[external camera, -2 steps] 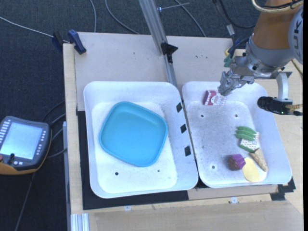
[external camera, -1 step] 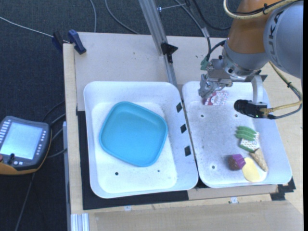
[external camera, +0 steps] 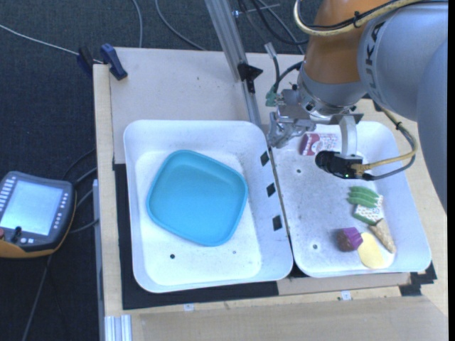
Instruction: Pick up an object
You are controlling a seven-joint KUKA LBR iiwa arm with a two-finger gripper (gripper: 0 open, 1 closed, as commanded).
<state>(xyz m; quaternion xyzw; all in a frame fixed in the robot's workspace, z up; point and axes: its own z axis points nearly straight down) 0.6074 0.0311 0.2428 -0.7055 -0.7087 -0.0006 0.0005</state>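
Grey arm over the far end of the right white bin (external camera: 409, 190).
Gripper (external camera: 284, 130) jaws: cannot tell. Small objects cluster at its near right: green piece (external camera: 363, 195), purple piece (external camera: 348, 239), yellow disc (external camera: 372, 253). Blue square plate (external camera: 197, 197) fills the left bin (external camera: 138, 148).

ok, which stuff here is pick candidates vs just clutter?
Pick candidates, right bin:
- red-and-white packet beside the gripper
- green item
- purple item
- yellow item
- tan wedge

Lying about:
- blue plate in the left bin
- blue clamp on the bench corner
- pendant on the floor
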